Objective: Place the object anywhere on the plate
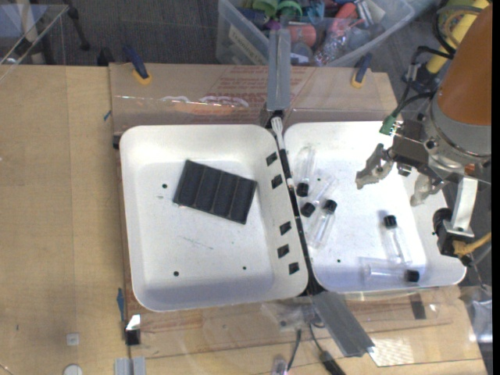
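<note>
A dark ridged rectangular plate lies flat in the left bin, toward its upper middle. Several clear vials with black caps lie in the right bin: a cluster near the divider, one at the lower right and one along the front wall. My gripper hangs over the right bin's upper right part, above the vials. Its two fingers are spread apart and nothing sits between them.
A raised divider with black clips separates the bins. A clear tub of colourful toys stands behind the bins, past a cardboard strip. The arm's cables and body crowd the right side.
</note>
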Controlling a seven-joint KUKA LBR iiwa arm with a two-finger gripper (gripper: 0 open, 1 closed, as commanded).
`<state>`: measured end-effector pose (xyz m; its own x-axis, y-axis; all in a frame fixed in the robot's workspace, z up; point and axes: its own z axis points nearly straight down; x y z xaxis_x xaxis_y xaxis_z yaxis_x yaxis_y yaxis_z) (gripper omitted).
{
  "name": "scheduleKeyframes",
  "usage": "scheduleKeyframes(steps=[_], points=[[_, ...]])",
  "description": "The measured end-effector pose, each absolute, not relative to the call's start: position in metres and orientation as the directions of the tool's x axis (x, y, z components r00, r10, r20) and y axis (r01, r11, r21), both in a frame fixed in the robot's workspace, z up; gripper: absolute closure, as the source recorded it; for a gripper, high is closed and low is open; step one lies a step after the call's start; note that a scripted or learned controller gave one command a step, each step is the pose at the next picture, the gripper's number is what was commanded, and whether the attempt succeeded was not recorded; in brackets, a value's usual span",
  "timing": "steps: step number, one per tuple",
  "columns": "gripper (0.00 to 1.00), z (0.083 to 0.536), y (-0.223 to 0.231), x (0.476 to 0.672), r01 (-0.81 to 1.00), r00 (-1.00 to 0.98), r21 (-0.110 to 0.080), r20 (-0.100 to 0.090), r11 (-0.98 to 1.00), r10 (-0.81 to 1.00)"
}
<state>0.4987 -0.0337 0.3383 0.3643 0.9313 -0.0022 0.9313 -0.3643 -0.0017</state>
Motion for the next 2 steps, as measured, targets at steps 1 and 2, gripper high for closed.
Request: scheduleKeyframes(steps=[1,2], points=[[0.0,0.3492,-0.0818,0.4795,0.981,0.196,-0.002,-0.001,-0.196,0.981],[1.0,0.3588,-0.0814,0.4804,0.981,0.195,-0.001,-0.002,-0.195,0.981]])
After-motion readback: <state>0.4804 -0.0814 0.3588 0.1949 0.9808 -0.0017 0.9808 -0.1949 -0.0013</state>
